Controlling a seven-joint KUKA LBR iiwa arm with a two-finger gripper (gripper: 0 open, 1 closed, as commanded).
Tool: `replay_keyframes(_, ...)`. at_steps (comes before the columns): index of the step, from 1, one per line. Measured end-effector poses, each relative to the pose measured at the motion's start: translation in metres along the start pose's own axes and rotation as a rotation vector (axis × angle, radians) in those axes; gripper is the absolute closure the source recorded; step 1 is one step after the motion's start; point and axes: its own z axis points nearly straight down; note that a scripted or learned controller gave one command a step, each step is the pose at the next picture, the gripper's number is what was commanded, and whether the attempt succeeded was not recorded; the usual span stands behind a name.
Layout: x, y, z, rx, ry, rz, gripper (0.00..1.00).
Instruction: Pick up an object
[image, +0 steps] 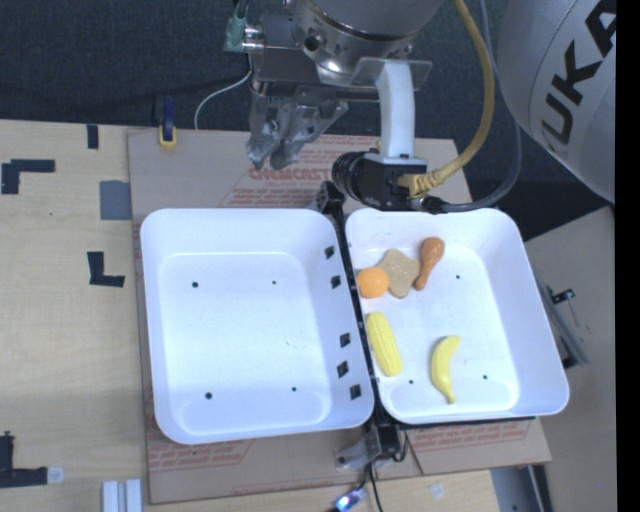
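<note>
One corn cob, long axis near-vertical.

Two bins, left and right: plain white, the left dotted with four small black marks. Black clips along the seam between them. In the right bin: orange ball; tan, biscuit-coloured piece; orange-brown drumstick; yellow corn cob with a ribbed kernel pattern; yellow banana. Beneath the bins, brown cardboard sheet printed with faded red lettering. Bench top: pale wood tone, marked at left with black and grey tape pieces. At far side, metallic grey gripper, a white bracket, a mustard-yellow hose.
</note>
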Motion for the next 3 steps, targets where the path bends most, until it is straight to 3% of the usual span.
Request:
replay_keyframes(1, 0.001, 0.0, -0.01, 0.002, -0.001, -0.002, 1.0)
replay_keyframes(2, 0.001, 0.0, -0.009, 0.003, -0.001, -0.002, 0.0)
replay_keyframes(3, -0.004, 0.083, 0.136, 0.012, -0.006, 0.009, 0.0)
